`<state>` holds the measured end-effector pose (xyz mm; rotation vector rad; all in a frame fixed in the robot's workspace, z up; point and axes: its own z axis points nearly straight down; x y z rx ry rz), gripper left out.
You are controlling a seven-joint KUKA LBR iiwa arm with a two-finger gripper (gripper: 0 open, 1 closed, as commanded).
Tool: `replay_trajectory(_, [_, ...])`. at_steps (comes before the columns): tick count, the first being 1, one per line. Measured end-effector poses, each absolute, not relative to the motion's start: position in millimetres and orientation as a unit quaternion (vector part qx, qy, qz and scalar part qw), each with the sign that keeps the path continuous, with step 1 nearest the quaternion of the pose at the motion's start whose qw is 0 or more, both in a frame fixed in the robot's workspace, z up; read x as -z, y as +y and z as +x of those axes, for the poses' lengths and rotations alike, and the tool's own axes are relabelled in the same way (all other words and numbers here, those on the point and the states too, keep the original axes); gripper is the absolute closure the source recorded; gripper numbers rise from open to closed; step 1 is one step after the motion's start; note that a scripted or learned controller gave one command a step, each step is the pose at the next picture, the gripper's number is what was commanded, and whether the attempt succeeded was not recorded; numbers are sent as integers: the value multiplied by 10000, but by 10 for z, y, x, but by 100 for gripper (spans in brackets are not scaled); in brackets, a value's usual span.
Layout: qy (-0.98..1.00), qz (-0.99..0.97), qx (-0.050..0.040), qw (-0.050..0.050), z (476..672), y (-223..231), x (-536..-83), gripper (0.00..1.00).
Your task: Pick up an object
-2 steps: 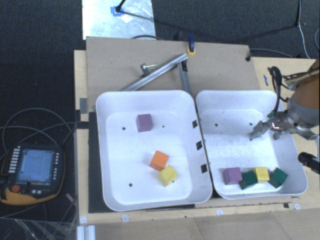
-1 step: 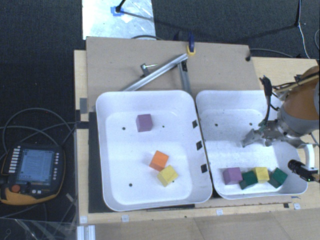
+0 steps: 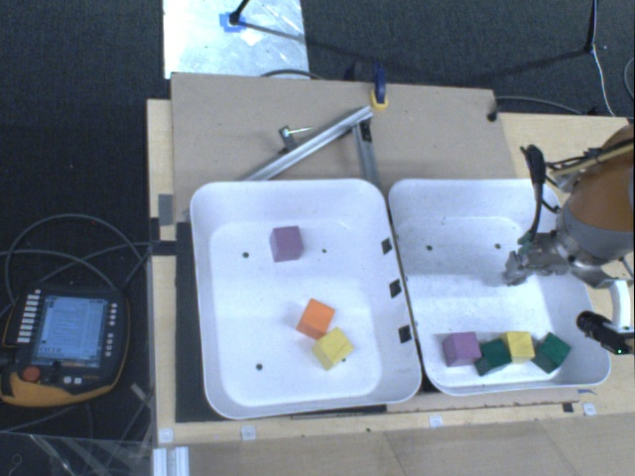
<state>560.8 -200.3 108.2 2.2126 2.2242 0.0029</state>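
Dark carpet surrounds the surface [image 3: 437, 132], which is tan w/ a brown board on its far part. Two white bins sit side by side on it. Left bin [image 3: 213, 296] holds three blocks: a purple block [image 3: 287, 243] toward the back, an orange block [image 3: 316, 317] nearer the front, and a yellow block [image 3: 333, 348] touching the orange one at its front-right corner. Right bin [image 3: 466, 221] has four blocks in a row along the front wall: a 2nd purple block [image 3: 460, 347], a dark green block [image 3: 491, 356], a small yellow block [image 3: 519, 344] and another green block [image 3: 551, 351], all touching or just beside each other.

Arm [image 3: 600, 211] comes in from the right over the right bin's right side. Claw [image 3: 519, 266] hangs above the bin floor, behind the block row and apart from it; nothing visible between its fingers, but can't tell if they're open or closed at this res.

Left of the surface, a teach pendant [image 3: 62, 343] lies on the carpet w/ cables looping round it. A metal rod [image 3: 317, 142] lies at a slant on the brown board behind the left bin.
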Motion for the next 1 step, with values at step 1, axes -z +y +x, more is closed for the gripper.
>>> replay_trajectory(1, [7093, 7049, -18, 33, 5694, -1933, -1587, 100])
